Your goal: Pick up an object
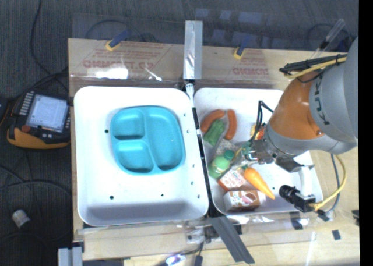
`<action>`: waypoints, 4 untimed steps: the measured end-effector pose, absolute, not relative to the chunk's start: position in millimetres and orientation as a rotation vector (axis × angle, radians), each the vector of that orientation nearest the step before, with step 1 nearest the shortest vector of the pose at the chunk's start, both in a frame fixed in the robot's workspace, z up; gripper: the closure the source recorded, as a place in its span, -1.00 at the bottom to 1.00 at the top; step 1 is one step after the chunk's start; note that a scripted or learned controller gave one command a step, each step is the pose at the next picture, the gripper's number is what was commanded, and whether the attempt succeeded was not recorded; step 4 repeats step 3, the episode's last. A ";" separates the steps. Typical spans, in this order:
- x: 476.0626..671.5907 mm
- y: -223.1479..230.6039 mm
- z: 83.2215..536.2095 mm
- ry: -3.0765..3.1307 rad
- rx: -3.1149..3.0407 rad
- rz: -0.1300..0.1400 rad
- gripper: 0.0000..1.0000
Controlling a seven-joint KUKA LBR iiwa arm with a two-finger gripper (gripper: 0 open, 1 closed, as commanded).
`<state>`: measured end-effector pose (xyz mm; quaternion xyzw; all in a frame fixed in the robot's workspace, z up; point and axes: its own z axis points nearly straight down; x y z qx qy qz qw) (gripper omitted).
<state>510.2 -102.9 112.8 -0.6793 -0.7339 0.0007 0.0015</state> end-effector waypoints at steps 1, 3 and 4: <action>528.2 -50.0 208.0 -2.357 -2.076 0.004 1.00; 488.0 13.7 194.0 -2.047 -2.378 0.007 1.00; 488.0 13.7 194.0 -2.047 -2.378 0.007 1.00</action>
